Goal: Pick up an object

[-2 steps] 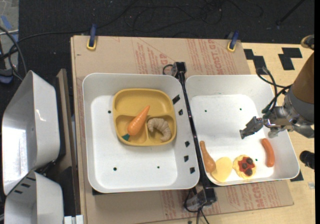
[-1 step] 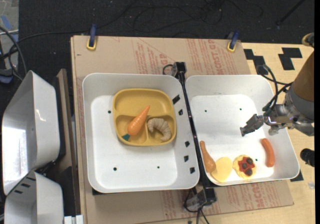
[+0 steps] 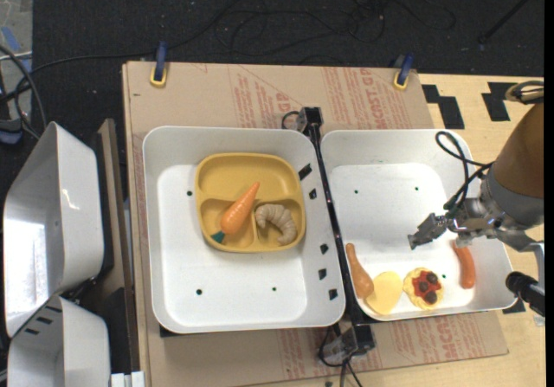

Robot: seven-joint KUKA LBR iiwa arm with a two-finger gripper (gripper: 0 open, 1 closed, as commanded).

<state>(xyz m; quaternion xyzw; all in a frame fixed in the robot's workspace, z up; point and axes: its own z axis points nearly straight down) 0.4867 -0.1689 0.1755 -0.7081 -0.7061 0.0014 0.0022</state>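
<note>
Right bin (image 3: 389,151): small red-orange sausage (image 3: 467,266) by right wall, beside tart (image 3: 424,287), yellow disc (image 3: 387,292), drumstick (image 3: 358,269); gripper (image 3: 430,231) overhead nearby, finger spread cannot tell.

Even bright overhead light, soft shadows, slight grain, dark surroundings

Plenty of bare floor in my right bin (image 3: 381,195) up top. The near edge is crowded though: drumstick (image 3: 358,270), yellow disc (image 3: 387,292), little pizza (image 3: 424,287), sausage (image 3: 467,266) packed close together.
</note>
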